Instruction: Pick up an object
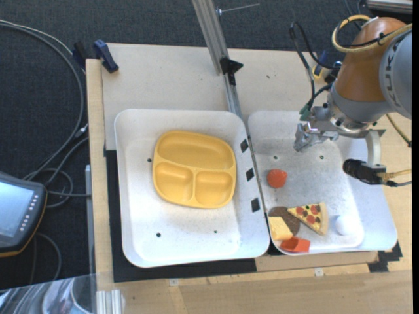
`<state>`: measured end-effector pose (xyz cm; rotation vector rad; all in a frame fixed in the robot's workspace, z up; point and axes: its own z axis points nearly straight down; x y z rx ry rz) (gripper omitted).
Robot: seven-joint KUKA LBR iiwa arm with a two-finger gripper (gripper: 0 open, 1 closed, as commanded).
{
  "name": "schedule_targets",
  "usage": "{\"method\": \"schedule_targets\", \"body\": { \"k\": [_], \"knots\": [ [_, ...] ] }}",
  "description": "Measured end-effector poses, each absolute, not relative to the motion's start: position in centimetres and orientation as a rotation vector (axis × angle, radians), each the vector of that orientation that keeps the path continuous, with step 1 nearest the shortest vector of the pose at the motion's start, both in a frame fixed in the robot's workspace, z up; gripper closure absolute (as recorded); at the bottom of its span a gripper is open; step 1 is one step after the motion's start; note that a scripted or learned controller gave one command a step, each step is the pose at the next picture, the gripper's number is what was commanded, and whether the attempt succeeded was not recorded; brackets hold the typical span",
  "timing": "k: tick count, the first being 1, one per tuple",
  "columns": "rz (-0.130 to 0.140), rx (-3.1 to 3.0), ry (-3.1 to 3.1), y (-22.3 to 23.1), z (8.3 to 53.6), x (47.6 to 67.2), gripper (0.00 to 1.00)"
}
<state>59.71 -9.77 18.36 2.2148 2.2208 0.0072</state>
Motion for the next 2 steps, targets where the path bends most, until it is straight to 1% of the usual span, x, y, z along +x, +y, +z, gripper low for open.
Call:
{"method": "schedule_targets", "body": {
  "k": [1, 2],
  "knots": [
    [0.006, 2.216, 2.22, -9.7, 22.0, 59.9, 1.0],
    [0.002, 2.216, 2.232, -4.0, 21.8, 59.9, 1.0]
  ]
}}
